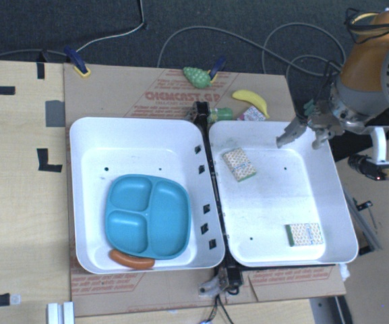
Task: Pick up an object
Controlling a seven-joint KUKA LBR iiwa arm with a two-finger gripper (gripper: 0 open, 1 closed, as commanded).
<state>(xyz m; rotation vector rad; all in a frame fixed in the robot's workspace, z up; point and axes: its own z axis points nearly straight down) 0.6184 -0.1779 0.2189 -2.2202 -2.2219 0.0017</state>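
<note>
The grey arm with its orange band comes in from the upper right and bends down toward the far right corner of the right-hand shallow white bin. Its two-finger gripper hangs over that bin's far rim, the two grey fingers spread apart and pointing down and leftward with nothing between them. The right bin holds two small things: a pale patterned square packet with a green edge, lying tilted in the far left part of the bin, well apart from the gripper, and a similar flat patterned packet with a green end near the front right corner. The left-hand shallow white bin also holds two things: a light blue plastic plate with three compartments, sitting in the front half, and an orange-brown sausage-shaped toy lying just beside the plate's front edge (whether it touches the plate is hard to tell). Behind the bins, on the brown cardboard sheet, lie three loose items: a green knobbly toy, a yellow banana-shaped toy, and a small pinkish packet right by the banana. So there are two bins, two packets, one plate, one sausage.
</note>
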